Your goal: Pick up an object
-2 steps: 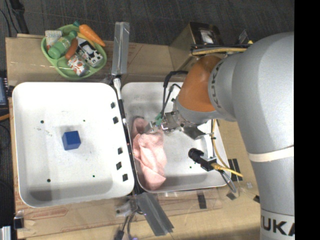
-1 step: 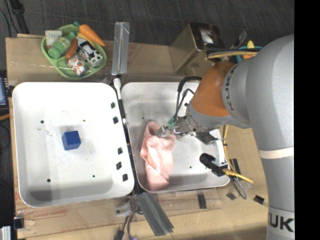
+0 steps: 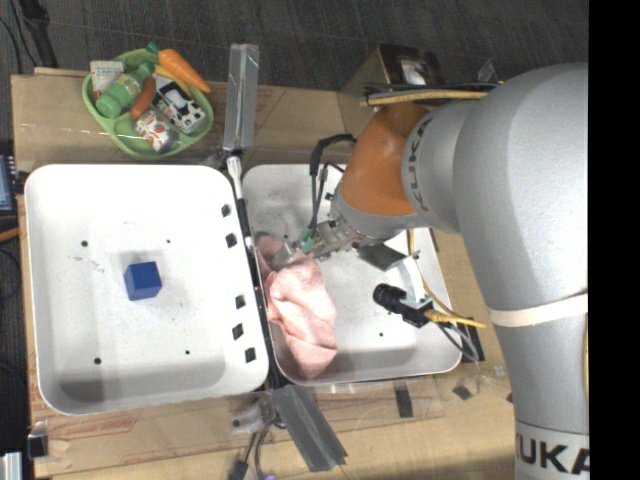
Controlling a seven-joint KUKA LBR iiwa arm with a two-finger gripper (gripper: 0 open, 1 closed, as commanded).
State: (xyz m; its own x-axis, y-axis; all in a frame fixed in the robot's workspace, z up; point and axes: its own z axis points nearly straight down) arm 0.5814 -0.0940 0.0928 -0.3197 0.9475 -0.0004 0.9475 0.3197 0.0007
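Observation:
A crumpled pink cloth [image 3: 300, 313] lies along the left side of the right bin [image 3: 400, 353], its top end reaching up toward the bin's left wall. My gripper [image 3: 303, 241] is low in that bin, right at the upper end of the cloth and touching or nearly touching it. The grey arm with its orange band [image 3: 385, 163] covers the bin's right half. A small blue cube [image 3: 143, 279] rests alone in the middle of the left bin [image 3: 60, 218], far from the gripper.
A green bowl [image 3: 120, 140] of toy food stands on the bench beyond the left bin. A black connector with a yellow cable [image 3: 402, 304] hangs over the right bin. Black clips [image 3: 240, 303] line the wall between the bins.

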